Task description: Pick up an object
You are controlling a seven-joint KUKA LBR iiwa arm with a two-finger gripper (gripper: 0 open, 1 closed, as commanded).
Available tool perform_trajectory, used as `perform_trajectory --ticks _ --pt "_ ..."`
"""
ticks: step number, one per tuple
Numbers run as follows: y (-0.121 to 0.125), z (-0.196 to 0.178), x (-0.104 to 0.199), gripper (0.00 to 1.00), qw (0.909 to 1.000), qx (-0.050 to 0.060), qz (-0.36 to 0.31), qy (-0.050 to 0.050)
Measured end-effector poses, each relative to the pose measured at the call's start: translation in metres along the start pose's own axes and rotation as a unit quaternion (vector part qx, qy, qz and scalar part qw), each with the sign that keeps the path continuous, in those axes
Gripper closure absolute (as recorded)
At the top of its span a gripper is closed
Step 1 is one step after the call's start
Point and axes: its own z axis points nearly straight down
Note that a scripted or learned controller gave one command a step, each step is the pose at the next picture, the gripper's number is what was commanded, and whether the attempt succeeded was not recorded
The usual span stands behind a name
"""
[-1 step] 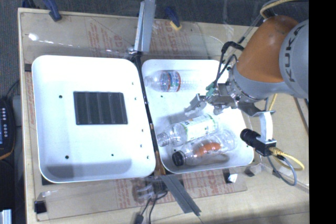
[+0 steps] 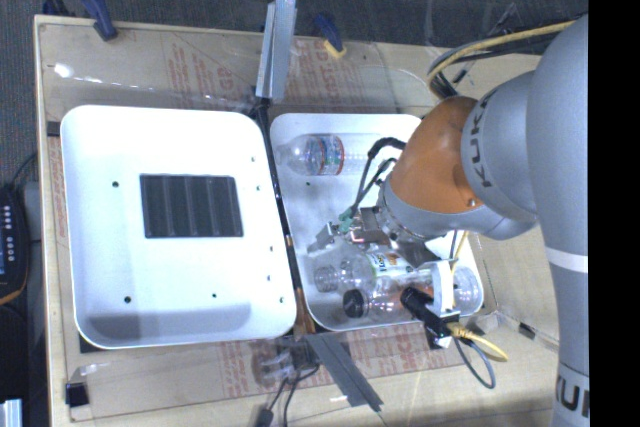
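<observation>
The arm reaches down into the right bin, and my gripper sits low over its middle. A clear plastic bottle with a red and blue label lies at the bin's far end, apart from the gripper. Just below the gripper lies a cluster of clear plastic bottles, one with a black cap. The wrist hides part of the bin's right side, and what lies directly under the gripper is hard to make out.
The left bin holds a dark ribbed rectangular panel at its middle. A grey metal post stands between the bins at the back. Blue clamps grip the bench's far edge.
</observation>
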Motion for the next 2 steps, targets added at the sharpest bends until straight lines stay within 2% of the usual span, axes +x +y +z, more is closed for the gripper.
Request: perform_trajectory --ticks 1,2 --pt "0.001 -0.021 -0.052 0.0 1.0 0.001 0.007 0.0" --pt "0.059 0.026 -0.064 0.0 0.9981 0.002 -0.062 0.0"
